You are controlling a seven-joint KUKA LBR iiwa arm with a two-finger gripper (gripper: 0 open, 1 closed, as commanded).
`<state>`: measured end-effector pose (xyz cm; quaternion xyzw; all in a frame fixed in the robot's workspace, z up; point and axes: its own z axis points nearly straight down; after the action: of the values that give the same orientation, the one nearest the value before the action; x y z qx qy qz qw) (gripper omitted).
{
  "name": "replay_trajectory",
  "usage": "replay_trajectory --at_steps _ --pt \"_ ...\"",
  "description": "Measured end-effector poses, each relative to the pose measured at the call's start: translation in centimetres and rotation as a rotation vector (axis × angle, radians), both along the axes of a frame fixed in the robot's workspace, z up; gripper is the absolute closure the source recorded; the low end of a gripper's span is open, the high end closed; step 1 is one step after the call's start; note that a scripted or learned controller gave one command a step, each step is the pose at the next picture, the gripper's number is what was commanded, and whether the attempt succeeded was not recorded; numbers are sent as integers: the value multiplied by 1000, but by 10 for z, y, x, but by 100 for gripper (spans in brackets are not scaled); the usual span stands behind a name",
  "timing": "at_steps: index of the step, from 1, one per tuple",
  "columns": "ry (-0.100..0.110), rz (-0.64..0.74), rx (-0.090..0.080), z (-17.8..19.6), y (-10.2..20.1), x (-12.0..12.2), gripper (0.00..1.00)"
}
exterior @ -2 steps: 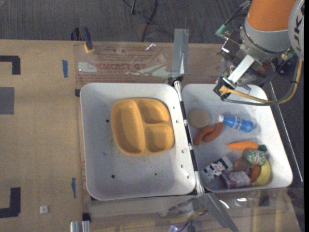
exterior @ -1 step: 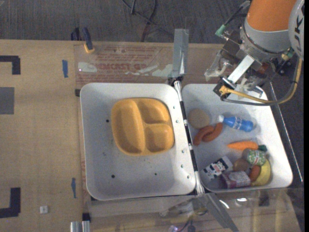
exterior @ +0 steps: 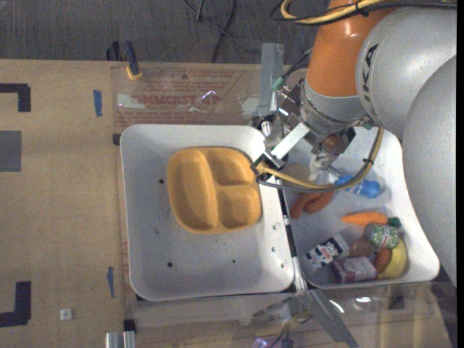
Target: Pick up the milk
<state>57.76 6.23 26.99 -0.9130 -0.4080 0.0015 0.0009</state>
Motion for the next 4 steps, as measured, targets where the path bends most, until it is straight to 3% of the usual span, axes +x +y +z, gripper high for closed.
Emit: replay_trajectory --at_steps 1,2,3,4 --pt "2 66 0 32 50 -90 0" --pt "0 109 0 -55 115 -99 0" --pt "-4 -298 -1 65 153 -91 0" --pt "-4 -297 -1 65 153 -91 0"
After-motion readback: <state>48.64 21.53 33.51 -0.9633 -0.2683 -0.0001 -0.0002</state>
